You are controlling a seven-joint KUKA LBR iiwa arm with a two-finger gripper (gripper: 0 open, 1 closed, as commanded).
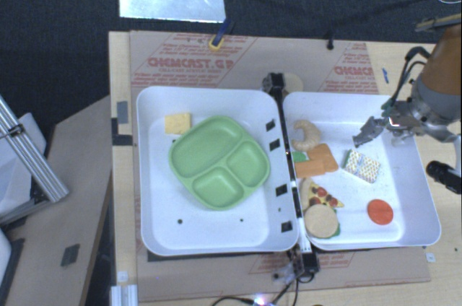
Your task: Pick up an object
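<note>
The arm enters from the right, its orange band visible above the wrist. The claw hangs over the upper right part of the right bin, pointing left and downward. Whether its jaws stand apart or together cannot be told from this angle, and nothing is seen between them.

Contents of the right bin:
- A patterned packet lies just below and left of the claw, apart from it.
- A croissant lies near the upper left corner.
- An orange block lies directly below the croissant, touching it.
- A pizza slice lies below the orange block.
- A round biscuit lies at the lower left, touching the pizza slice.
- A red disc lies toward the lower right, well apart from the others.

Contents of the left bin:
- A green divided plate sits at the centre.
- A yellow square lies beside its upper left edge.

Both bins rest on the counter.
</note>
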